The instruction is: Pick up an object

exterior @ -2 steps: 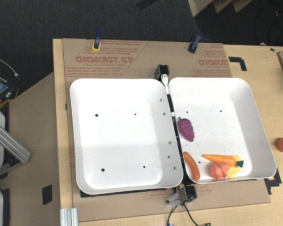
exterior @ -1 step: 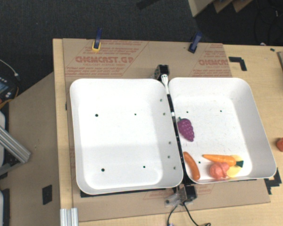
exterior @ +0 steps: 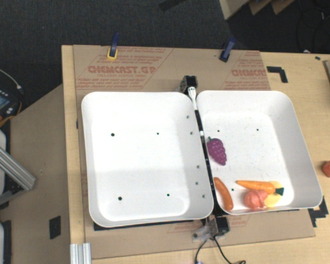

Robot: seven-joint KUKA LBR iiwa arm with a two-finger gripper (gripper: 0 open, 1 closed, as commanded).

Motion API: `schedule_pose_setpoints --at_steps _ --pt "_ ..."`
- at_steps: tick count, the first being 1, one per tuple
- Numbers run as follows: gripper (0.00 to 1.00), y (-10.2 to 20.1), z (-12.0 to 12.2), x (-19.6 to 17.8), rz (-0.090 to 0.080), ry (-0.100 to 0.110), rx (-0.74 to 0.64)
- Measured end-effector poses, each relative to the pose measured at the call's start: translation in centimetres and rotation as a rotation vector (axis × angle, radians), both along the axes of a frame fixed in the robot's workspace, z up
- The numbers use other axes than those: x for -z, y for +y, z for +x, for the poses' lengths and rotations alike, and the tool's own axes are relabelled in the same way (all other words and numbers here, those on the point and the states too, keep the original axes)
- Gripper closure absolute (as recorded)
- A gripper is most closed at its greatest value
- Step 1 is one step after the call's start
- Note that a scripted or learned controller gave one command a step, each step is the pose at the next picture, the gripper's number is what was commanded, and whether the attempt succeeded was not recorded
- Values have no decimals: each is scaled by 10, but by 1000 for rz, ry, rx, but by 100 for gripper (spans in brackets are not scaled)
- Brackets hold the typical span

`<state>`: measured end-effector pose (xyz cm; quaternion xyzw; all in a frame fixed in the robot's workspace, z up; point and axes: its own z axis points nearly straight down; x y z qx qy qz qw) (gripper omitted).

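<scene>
right bin (exterior: 297,142): purple grapes (exterior: 216,150) lying by its left wall | carrot (exterior: 257,185), pink piece (exterior: 254,199), orange sausage (exterior: 224,193) sitting along its near edge | gripper state: cannot tell

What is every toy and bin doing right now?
Purple grapes: lying in the right bin, against its left wall.
Carrot: lying flat near the front.
Orange-red sausage-shaped toy: lying at the front left corner.
Pink toy: touching the yellow toy.
Left bin: sitting flat beside the right bin.
</scene>
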<state>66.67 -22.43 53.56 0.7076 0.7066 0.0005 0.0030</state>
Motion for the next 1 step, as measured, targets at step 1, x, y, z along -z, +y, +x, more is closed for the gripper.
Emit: schedule_pose_setpoints --at_steps 1 --pt "100 0 -62 -1 4 7 2"
